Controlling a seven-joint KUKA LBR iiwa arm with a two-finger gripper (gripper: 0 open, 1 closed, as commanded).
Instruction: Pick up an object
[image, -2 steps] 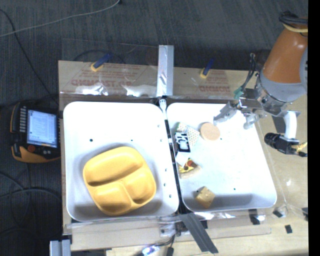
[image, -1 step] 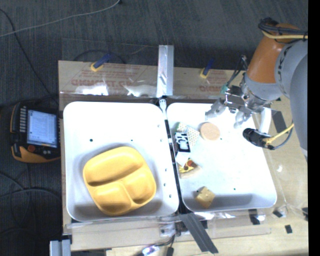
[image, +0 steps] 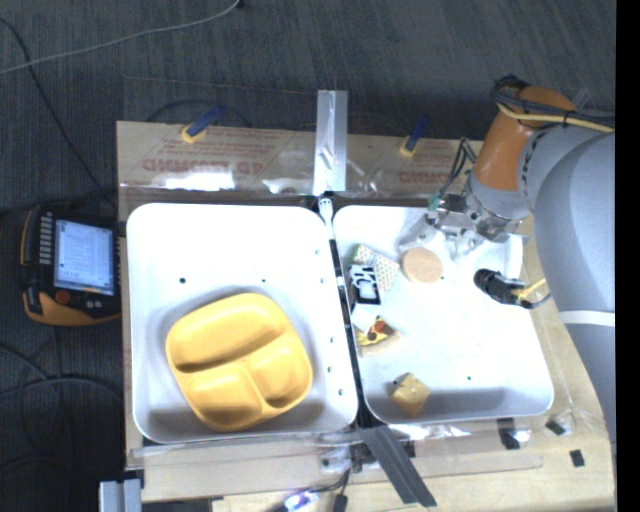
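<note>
- Over the right bin (image: 520, 395), far corner: my gripper (image: 447, 238), fingers spread, pinching nothing.
- Just beside it: tan disc (image: 422, 265) on the bin floor.
- Left bin (image: 150, 300): yellow tray (image: 238, 358).

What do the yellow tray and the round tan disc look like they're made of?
Yellow tray: likely moulded plastic, smooth with a soft sheen and rounded compartments. Round tan disc: matte and flat, possibly wood or cork; too small to be sure.
</note>
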